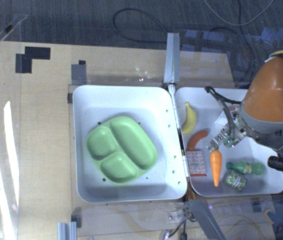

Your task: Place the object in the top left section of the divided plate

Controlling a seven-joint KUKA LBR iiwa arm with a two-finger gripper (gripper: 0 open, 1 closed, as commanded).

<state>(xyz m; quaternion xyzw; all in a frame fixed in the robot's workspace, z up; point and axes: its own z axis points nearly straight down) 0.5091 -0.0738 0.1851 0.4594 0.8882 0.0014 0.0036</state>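
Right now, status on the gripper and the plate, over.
Gripper low in the right bin, just above the carrot. Nothing seen in its grasp. Green divided plate sits in the left bin, sections bare.

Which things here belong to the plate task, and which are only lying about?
Job:
- green plastic divided plate, left white bin
- two-finger gripper, above right white bin

Candidates; the task names none:
- yellow banana
- reddish sausage
- orange carrot
- red-and-white flat packet
- two green bottles

green divided plate [122, 149] in left bin [86, 184], gripper [226, 138] above carrot [216, 165]
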